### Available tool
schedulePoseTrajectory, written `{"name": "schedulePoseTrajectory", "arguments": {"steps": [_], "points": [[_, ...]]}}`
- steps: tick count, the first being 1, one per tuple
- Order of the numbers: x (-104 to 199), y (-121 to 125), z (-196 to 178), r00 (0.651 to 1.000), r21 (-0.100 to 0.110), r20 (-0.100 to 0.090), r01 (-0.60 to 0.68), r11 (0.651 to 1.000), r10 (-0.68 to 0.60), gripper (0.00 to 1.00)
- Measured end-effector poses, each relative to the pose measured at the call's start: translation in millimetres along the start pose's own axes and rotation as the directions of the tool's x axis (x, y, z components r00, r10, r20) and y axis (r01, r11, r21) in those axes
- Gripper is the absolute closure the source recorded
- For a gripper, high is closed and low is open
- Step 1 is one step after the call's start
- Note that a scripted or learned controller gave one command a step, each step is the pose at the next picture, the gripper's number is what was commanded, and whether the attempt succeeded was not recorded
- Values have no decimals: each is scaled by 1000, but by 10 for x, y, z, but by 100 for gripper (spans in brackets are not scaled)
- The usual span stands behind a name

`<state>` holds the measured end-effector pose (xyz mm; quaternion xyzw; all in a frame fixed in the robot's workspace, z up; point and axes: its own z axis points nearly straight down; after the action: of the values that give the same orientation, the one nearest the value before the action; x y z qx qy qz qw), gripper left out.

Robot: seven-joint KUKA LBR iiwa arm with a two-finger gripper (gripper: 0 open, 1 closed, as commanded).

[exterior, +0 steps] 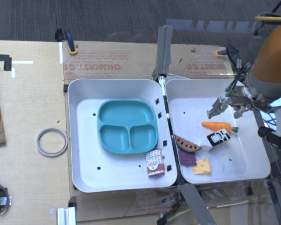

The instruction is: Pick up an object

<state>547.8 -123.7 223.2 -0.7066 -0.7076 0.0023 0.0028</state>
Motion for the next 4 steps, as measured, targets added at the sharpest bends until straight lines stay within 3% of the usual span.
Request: {"name": "schedulePoseTrajectory", "arguments": {"steps": [1, 2, 4], "points": [[-709, -274, 22, 999, -2, 0, -37, 999, 37, 0], [-849, -134, 1081, 989, -14, -1, -146, 989, 146, 0], [-566, 1106, 1346, 999, 4, -4, 38, 999, -38, 0]]}}
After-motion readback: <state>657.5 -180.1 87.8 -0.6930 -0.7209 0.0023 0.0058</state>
